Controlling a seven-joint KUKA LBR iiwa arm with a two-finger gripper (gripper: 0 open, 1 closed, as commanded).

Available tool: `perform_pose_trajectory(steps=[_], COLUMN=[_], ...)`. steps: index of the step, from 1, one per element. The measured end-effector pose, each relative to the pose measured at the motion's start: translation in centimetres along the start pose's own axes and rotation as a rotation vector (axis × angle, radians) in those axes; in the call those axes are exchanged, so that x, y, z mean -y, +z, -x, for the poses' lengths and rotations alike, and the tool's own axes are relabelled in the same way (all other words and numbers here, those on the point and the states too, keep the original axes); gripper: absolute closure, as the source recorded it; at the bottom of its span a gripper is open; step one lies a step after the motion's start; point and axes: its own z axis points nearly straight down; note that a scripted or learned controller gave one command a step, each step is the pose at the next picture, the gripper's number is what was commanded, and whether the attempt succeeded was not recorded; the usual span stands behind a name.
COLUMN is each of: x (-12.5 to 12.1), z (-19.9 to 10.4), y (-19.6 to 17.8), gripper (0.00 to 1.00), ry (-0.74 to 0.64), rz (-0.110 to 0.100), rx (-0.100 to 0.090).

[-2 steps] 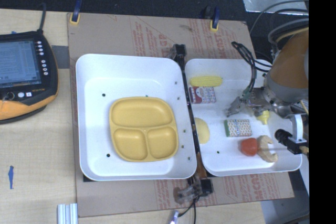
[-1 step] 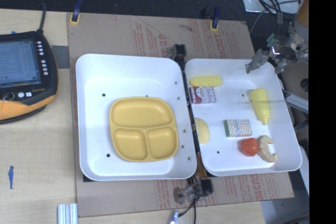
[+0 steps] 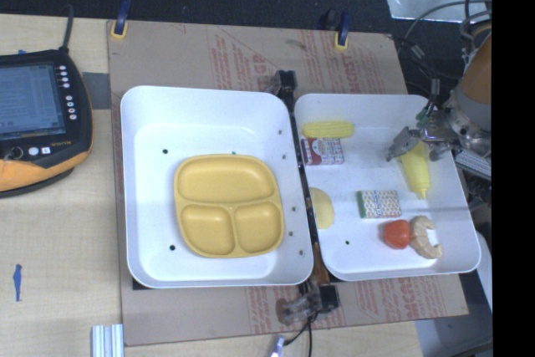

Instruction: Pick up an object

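Note:
My gripper (image 3: 415, 140) hangs over the right side of the right bin (image 3: 368, 263), just above the top end of a yellow squeeze bottle (image 3: 417, 173) that lies along the bin floor. Nothing is visibly held. Further objects lie in this bin. A yellow corn cob (image 3: 328, 129) and a red and white packet (image 3: 324, 151) are at the upper left. A pale yellow rounded item (image 3: 323, 208) rests against the left wall. A small patterned box (image 3: 379, 202) sits mid-bin, with a red tomato (image 3: 398, 234) and a bread-like piece (image 3: 426, 237) at the lower right.
The left bin (image 3: 150, 138) holds a yellow three-compartment plate (image 3: 228, 205). A tablet in an orange case (image 3: 38, 117) lies on the bench at far left. Clamps (image 3: 119, 19) hold the cardboard underlay at the back.

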Motion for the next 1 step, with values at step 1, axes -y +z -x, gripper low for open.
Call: perform_pose_trajectory(steps=[1], x=[2.37], z=[-0.06], y=[4.9], gripper=[0.0], ry=[-0.001], rz=[0.001], rx=[0.0])
